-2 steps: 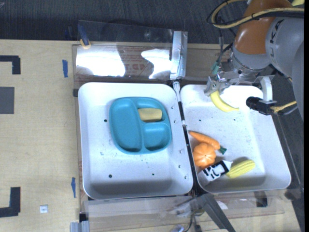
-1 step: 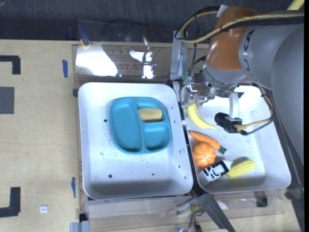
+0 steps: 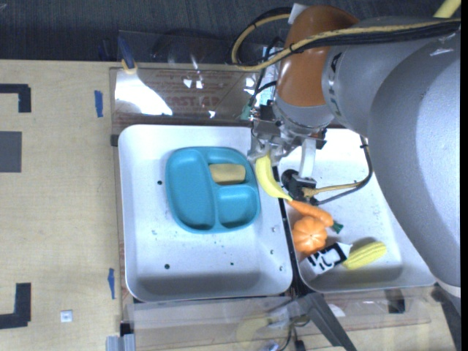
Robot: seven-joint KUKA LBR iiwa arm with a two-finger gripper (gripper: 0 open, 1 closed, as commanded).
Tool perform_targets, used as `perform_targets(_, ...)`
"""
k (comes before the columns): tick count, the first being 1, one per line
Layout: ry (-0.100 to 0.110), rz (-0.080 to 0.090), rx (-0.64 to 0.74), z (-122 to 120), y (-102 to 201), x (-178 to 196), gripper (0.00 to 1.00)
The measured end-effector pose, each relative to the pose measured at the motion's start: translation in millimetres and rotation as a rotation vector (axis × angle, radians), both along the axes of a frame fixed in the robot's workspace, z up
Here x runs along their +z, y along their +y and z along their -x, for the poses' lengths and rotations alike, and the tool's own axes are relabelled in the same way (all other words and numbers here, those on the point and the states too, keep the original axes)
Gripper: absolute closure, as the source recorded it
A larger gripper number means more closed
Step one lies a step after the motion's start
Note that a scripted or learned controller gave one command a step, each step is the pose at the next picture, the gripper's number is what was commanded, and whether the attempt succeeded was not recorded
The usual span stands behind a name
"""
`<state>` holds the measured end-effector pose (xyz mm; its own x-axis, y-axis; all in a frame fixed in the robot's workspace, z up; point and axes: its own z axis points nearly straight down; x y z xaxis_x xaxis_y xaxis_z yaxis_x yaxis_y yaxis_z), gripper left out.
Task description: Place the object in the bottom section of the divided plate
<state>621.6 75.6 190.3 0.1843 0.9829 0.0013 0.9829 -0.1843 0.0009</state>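
Two white bins sit side by side. Near me, corn (image 3: 364,254), an orange (image 3: 308,234) and a carrot (image 3: 310,210) lie in the right bin (image 3: 380,273). Farther up, my gripper (image 3: 267,168) clamps a banana (image 3: 268,180) at the bins' divide, beside the blue plate (image 3: 191,196) in the left bin (image 3: 146,254), outside its bottom section.

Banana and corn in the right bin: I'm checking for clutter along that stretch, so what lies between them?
In the camera view, between the banana and the corn lie a carrot and an orange pumpkin-like fruit.

Pale wooden bench (image 3: 51,218) against dark floor (image 3: 110,6).
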Motion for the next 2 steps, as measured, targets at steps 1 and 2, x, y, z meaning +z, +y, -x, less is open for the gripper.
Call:
perform_targets(1,0.008,0.000,-0.104,42.5,66.3,-9.1,1.00)
perform_targets(2,0.004,0.000,-0.132,2.0,146.9,-20.8,1.00)
